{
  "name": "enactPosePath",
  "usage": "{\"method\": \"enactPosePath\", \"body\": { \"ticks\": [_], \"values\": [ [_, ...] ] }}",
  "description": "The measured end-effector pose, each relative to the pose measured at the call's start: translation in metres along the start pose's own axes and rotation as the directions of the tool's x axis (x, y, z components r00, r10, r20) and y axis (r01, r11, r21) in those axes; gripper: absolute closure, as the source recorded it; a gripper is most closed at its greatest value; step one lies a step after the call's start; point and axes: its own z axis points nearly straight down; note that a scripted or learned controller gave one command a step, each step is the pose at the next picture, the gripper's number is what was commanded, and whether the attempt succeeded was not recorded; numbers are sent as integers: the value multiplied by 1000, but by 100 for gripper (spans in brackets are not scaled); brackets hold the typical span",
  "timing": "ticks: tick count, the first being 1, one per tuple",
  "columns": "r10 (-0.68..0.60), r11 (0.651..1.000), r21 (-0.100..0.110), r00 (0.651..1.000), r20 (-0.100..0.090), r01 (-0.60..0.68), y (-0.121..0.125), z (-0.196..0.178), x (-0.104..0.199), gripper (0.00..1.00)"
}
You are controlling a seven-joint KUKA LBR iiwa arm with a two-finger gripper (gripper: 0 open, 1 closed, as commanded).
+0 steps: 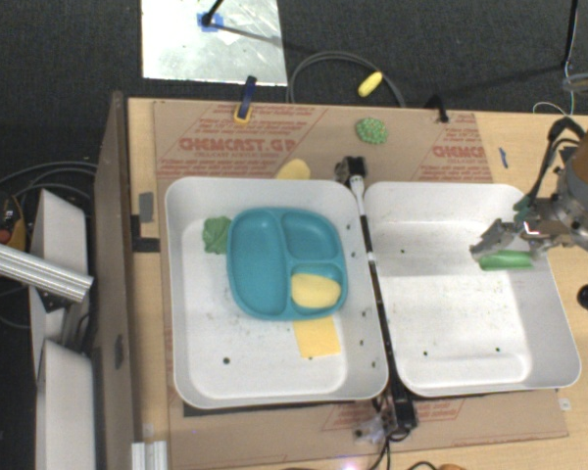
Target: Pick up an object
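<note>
We see the gripper [502,243] at three o'clock, over the right bin's [470,360] far right side, its fingers closed around a green piece [506,259]. In the left bin [191,360], a blue tray [265,262] carries a yellow lump [315,290] at its five o'clock; a yellow slice [318,339] lies just below.

white bins [544,360], teal tray [265,262] (yellow piece [315,290] inside), green object [506,259]
</note>
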Motion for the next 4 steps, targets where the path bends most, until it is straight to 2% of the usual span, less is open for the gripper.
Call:
{"method": "enactPosePath", "body": {
  "ticks": [1,2,3,4],
  "values": [
    [3,1000,-2,1000,2,-3,48,27,-55,0],
    [-7,1000,10,1000,-6,7,47,140,21,0],
    [-1,1000,-2,1000,0,1,49,123,15,100],
    [-12,1000,-8,1000,-4,12,76,55,112,100]
  ]
}}
